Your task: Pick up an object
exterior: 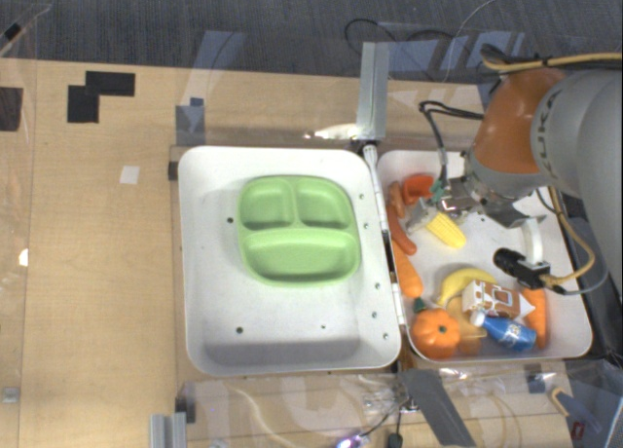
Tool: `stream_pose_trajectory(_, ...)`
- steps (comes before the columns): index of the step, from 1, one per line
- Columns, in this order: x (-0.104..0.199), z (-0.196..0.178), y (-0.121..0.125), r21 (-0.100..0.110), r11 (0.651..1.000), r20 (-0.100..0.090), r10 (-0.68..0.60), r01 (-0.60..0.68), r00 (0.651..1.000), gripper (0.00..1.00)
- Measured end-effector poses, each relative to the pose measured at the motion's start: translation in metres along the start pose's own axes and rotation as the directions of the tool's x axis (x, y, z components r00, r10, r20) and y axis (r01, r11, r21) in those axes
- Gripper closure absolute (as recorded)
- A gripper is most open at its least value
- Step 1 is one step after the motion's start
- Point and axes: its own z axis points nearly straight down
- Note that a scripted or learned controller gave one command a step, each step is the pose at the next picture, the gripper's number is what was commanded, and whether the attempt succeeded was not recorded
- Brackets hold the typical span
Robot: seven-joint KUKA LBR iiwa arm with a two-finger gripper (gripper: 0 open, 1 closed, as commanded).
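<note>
Several toys crowd the right bin point(580, 339), and that crowding is the main hazard we see from here; the gripper point(446, 205) sits low in the bin's upper half, right over the corn cob point(447, 232), with an orange-red piece point(418, 186) just up-left of the corn and a long orange carrot point(401, 242) just to its left along the bin's wall; a descent a little off centre could, in our judgement, pinch two things at once, or nudge the corn sideways so that nothing is caught; the corn is rounded and tapered, so we expect it could roll or squirt out of a grasp taken near its tip; the cable loop point(443, 125) above the corn hangs close to the wrist and might snag on the bin's rim.

We take the corn cob as the likely target; it is bright yellow, short and stubby, lying tilted on the white floor, its upper end touching or hidden under the gripper; we cannot tell whether anything is held, nor how the gripper is set.

Below the corn lie a banana point(458, 284), a small printed carton point(489, 298), a blue item point(508, 333) and an orange pumpkin-like ball point(437, 333); well to the corn's left, the other bin point(200, 271) holds a green divided plate point(296, 228).
</note>
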Motion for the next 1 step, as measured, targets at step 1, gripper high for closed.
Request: stream_pose_trajectory(1,0.0004,-0.0116,0.0019,-0.005,1.000,0.000,0.000,0.000,1.000,1.00)
